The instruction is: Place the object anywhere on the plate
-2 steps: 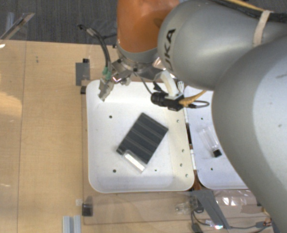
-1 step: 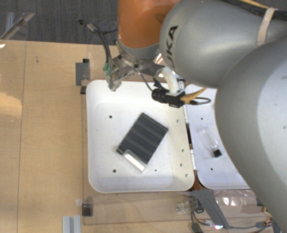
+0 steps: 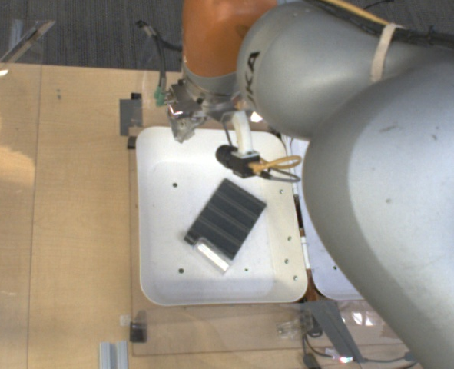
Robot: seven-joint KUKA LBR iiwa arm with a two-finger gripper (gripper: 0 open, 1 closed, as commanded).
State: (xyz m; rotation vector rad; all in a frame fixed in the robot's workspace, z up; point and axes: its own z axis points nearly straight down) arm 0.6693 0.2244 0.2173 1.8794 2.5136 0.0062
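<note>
A pale wooden bench set against dark carpet carries a shallow white bin. A second bin beside it on the right is largely hidden under the grey arm.

A dark ribbed slab lies flat on the first bin's floor, a little right of its centre and clear of all four walls. The gripper hangs over the bin's far-left corner, near the far rim. The slab sits apart from it, toward the near-right, and nothing touches the slab. Whether the gripper is open or closed cannot be told from this angle.

The arm's orange band rises just above the gripper. On the grey casing below the band the letters "KA" can be read, with the rest of the word turned out of sight. No writing is legible on the slab.

The slab's long axis runs diagonally, from the bin's near-left toward its far-right, and its ribs follow that line. A bright silver strip caps the end that points to the near-left corner, while the plain dark end faces the far-right.
</note>
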